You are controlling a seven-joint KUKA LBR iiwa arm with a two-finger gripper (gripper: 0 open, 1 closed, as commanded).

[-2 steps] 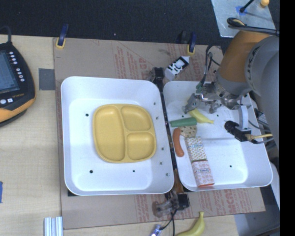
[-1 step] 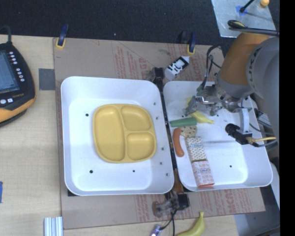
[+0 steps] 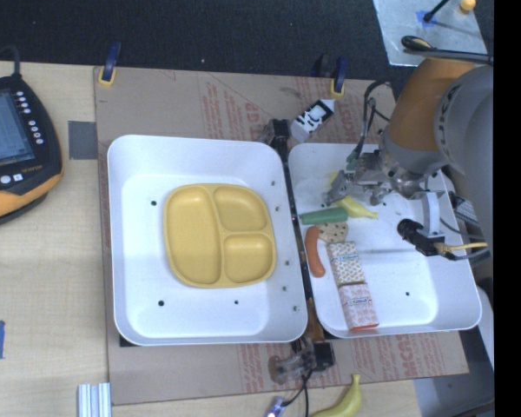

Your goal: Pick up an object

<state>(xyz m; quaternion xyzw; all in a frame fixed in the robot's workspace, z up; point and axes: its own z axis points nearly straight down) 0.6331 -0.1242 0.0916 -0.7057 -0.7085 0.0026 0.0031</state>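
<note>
Spanning the bench: two white bins side by side on a brown cardboard sheet (image 3: 243, 94), which is clamped at its far edge.
Arm: the grey KUKA arm (image 3: 464, 120) with its orange band enters from the right and bends down over the far part of the right bin.
Left bin: the left bin (image 3: 130, 311) holds a yellow divided plate (image 3: 219, 234) with three compartments, lying near its middle.
Right bin: the right bin (image 3: 434, 307) holds all the small items, gathered along its left side.
Pendant: a black and orange control pendant (image 3: 13, 150) lies on the bench at the far left, well apart from the bins.
Gripper: the gripper (image 3: 365, 185) hangs low over the far left part of the right bin, just above the yellow item; how far its fingers stand apart cannot be told, and nothing is seen between them.
Wrapped bars: two packaged bars (image 3: 352, 285) lie end to end, running toward the near edge.
Sausage: an orange-red sausage (image 3: 315, 252) lies beside the bars, close to the bin's left wall.
Green item: a green stick (image 3: 321, 217) lies across, just above the sausage.
Yellow item: a small yellow piece (image 3: 356, 207) lies just beside the green stick, under the gripper.
Banana: a banana (image 3: 343, 400) lies on the bench outside the bins, at the near edge.
</note>
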